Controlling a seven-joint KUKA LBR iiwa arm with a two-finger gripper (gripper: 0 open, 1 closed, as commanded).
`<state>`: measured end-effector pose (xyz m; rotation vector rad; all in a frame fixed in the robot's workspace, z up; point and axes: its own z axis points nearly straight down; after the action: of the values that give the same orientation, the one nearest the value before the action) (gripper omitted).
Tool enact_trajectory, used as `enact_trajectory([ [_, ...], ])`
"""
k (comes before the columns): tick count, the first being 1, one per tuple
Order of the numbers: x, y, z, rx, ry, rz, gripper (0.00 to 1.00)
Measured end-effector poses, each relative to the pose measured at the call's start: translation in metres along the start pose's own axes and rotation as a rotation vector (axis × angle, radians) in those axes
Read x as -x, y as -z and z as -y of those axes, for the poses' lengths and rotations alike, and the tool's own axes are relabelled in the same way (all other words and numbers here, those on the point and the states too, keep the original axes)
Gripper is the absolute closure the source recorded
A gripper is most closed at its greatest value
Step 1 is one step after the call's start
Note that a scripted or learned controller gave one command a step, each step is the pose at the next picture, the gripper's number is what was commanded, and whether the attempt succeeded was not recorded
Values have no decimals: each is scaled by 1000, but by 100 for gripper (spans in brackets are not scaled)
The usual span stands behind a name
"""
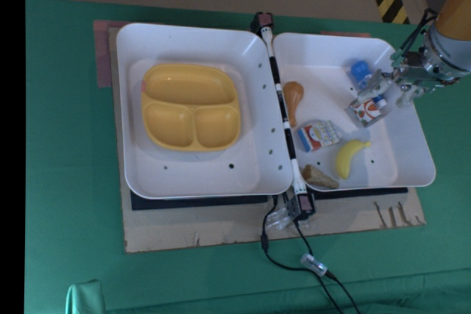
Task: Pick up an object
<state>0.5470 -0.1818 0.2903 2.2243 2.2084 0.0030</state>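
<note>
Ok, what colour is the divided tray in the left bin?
Yellow-orange all over; the divided tray shows best in the camera view.

Even, soft overhead light, faint shadows, slightly soft focus.

Divided plate (pixel 191 106) in left bin (pixel 147 180)
</note>
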Motion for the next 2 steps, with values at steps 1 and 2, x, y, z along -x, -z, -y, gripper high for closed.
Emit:
enact_trajectory([
  [1, 7, -97, -9, 7, 0, 4, 0],
  [2, 8, -102, 18, 18, 1, 8, 0],
])
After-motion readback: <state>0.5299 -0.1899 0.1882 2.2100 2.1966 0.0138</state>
